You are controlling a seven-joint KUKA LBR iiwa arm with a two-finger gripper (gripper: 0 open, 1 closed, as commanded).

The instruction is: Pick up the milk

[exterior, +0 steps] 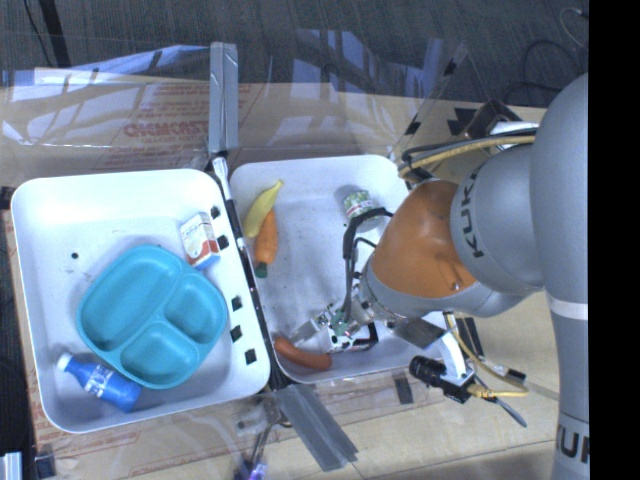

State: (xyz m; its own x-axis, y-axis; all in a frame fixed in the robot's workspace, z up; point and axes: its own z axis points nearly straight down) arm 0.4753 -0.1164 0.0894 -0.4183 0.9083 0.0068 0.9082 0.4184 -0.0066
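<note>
Lying in the left bin (40, 268), near its upper right corner: milk (198, 239), a small white carton with red and orange print, just above the rim of a blue sectioned plate (152, 314) and close to the wall dividing the two bins. Well apart from the gripper (335, 330). Below the plate, toward the bin's lower left corner: blue bottle (98, 380) with white cap, on its side.

Across the divider, in the right bin (310, 173): yellow banana (262, 206) by the upper left wall, an orange carrot (266, 240) just below it, touching or nearly so. Small can (356, 204) with green label near the upper right, partly behind the arm (470, 238). Red-brown sausage (302, 355) along the lower wall.

Gripper lowered into the right bin's lower part, just above and right of the sausage. Finger spread not discernible; contact with the sausage not determinable; nothing visibly held.
</note>
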